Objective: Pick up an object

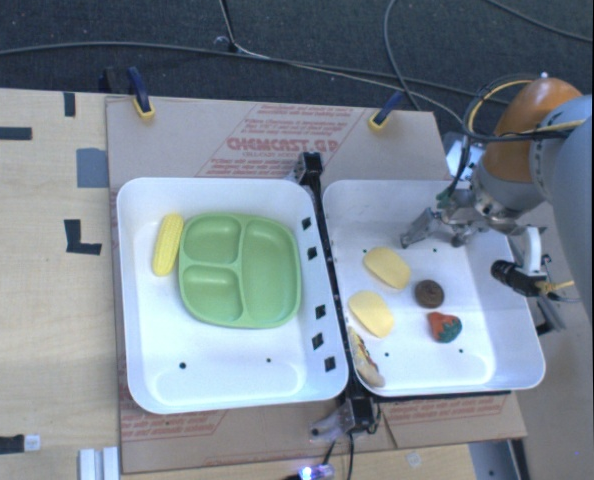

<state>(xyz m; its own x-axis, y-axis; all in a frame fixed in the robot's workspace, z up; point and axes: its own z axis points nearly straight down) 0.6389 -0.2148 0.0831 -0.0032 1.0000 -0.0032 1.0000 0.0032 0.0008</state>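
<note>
Where the arm enters from the right, the pincer (429,230) hangs low over the right bin's (507,368) upper part, fingers spread, nothing between them.

Just below: pale yellow piece (387,267), brown round piece (429,293), red-and-green piece (444,326), second yellow piece (372,314); bare floor toward the bin's upper left. Left bin (147,368): green divided plate (241,270), corn cob (167,244) beside its left edge.

The arm (562,168) was grey with an orange band (539,106); black cables looped over it; its metal pincer (417,233) was grey.
</note>
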